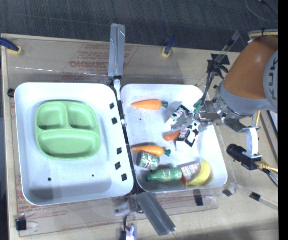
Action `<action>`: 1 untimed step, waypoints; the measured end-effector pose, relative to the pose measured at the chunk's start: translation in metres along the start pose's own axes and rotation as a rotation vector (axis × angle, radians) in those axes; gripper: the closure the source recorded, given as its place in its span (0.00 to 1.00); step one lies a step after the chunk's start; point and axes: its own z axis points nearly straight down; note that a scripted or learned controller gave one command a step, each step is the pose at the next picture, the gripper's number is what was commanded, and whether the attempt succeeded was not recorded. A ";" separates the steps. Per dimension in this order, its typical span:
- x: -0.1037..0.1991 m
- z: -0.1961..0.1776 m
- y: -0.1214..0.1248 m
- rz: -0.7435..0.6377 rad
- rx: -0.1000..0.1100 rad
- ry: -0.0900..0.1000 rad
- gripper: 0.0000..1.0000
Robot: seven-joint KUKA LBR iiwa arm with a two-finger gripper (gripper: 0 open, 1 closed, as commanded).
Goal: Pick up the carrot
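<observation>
Three orange carrots lie in the right bin (pixel 211 149). One carrot (pixel 146 104) with a green top is near the far rim. A second carrot (pixel 149 150) rests at the bin's left side, by the divider. A smaller orange carrot piece (pixel 172 136) sits at the middle of the bin, right at the tip of my gripper (pixel 184 126). The gripper reaches in low from the right, and its black-and-white parts partly cover that small piece. I cannot make out whether the piece is gripped or just lying under the gripper.
A green bottle (pixel 165 175), a small can (pixel 148 160), a banana (pixel 202 174) and a wrapped packet (pixel 189 171) crowd the right bin's near end. The left bin (pixel 23 134) holds a green divided plate (pixel 67 129). A black clamp (pixel 241 156) sticks out to the right.
</observation>
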 end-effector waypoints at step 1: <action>0.011 0.161 -0.007 -0.093 -0.001 0.000 0.00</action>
